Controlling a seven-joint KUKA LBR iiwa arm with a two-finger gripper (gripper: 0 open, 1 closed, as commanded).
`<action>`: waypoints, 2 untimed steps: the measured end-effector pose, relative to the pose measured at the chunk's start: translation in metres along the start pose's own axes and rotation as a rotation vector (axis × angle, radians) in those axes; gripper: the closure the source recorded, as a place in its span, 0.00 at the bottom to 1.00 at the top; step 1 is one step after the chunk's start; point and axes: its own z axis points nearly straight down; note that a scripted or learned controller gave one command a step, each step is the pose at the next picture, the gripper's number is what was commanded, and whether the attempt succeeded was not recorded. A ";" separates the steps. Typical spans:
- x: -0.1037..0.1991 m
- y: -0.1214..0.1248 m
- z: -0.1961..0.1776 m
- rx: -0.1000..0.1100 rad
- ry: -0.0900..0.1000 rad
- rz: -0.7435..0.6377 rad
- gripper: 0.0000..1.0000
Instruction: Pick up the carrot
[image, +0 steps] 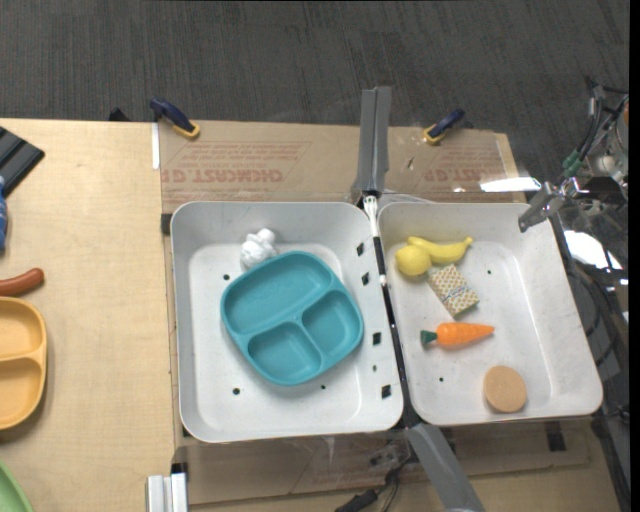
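The carrot, orange with a green stub at its left end, lies flat in the middle of the right bin. My gripper sits at the bin's far right corner, up and to the right of the carrot and well apart from it. The arm's grey body and cables run along the view's right edge. Nothing is held that I can see.
In the right bin, a yellow banana, a lemon and a patterned packet lie just behind the carrot; a tan round disc lies in front. The left bin holds a teal divided plate and a white crumpled thing.
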 end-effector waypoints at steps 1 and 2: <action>0.033 -0.066 0.132 0.003 0.002 0.041 0.00; 0.062 -0.100 0.163 -0.029 -0.007 0.064 0.00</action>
